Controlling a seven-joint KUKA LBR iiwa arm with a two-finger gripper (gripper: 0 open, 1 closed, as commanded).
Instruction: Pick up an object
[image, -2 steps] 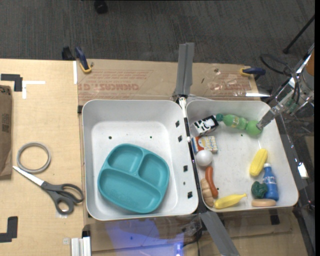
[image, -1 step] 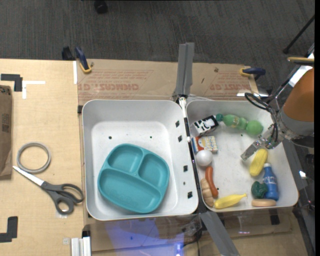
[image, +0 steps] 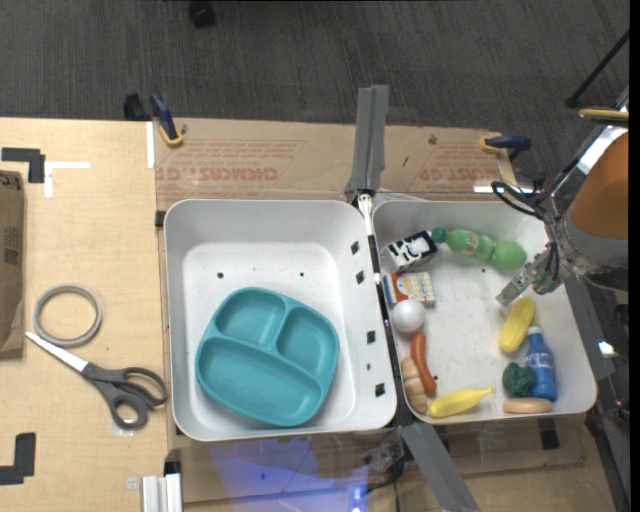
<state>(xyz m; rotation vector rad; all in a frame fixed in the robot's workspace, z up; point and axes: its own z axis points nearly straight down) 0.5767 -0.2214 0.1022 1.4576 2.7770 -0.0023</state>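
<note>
White bins (image: 190, 250): two; teal plate (image: 267, 355): one; pincer (image: 527, 280) state unclear.

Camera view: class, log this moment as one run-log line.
arm: over right bin | gripper: above yellow corn, nothing seen held | left bin: teal plate

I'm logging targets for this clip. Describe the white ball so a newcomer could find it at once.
Start at the right bin, the one crowded with toy food. Follow its left wall to about halfway down, where the white ball rests just below a small printed box and above the orange-red sausage. It is the only plain white, round thing there.
</note>
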